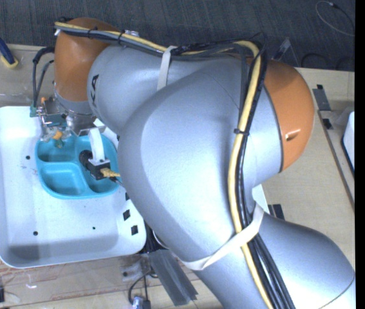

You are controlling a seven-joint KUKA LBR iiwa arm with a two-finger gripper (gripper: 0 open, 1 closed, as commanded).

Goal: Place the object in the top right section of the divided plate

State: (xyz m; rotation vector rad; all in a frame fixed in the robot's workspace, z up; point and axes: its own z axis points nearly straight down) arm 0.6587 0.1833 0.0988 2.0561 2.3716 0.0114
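A blue divided plate (pixel 73 176) lies in the upper part of the left white bin (pixel 15 237). My gripper (pixel 57 131) hangs low over the plate's far left section, at its rim. A small yellowish bit (pixel 58 136) shows right at the gripper's tip. It is too small to tell what it is or whether it is held. The plate's right side is hidden under the arm.
The arm's big grey and orange body (pixel 201 159) covers the middle and right of the view, hiding the right bin. A blue and yellow tool (pixel 3 50) lies on the bench's far left corner, outside the bins.
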